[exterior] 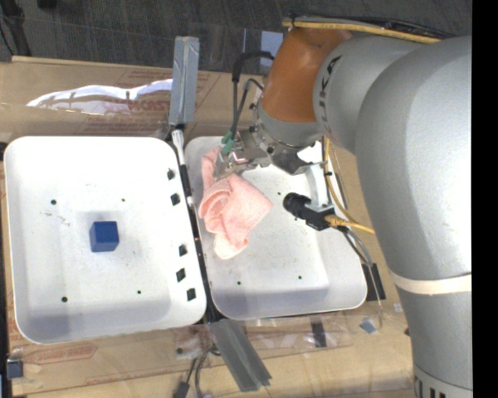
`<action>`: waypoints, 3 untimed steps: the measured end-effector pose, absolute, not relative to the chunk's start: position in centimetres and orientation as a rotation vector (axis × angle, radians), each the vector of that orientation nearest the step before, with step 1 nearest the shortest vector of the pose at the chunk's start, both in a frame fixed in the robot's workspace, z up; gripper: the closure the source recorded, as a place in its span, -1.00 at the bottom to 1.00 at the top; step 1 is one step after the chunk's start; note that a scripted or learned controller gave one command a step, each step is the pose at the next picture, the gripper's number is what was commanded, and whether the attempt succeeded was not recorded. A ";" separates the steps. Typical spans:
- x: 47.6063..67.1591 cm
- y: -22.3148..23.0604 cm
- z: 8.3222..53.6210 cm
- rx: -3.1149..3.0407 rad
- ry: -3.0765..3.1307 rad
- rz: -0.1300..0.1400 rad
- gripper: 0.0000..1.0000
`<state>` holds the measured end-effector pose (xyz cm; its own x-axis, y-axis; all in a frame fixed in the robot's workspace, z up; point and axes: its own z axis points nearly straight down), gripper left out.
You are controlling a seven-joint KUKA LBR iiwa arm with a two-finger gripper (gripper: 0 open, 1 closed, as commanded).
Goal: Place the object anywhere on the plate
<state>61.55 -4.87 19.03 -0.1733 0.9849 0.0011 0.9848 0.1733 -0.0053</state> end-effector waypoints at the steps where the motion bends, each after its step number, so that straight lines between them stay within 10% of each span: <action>1: 61.6 -4.8 23.0 -2.009 -2.411 0.004 1.00; 3: 62.9 5.3 22.9 -0.900 -3.010 0.001 1.00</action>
<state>62.91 5.30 22.91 -0.8358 0.5491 -0.0006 0.5491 0.8358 -0.0007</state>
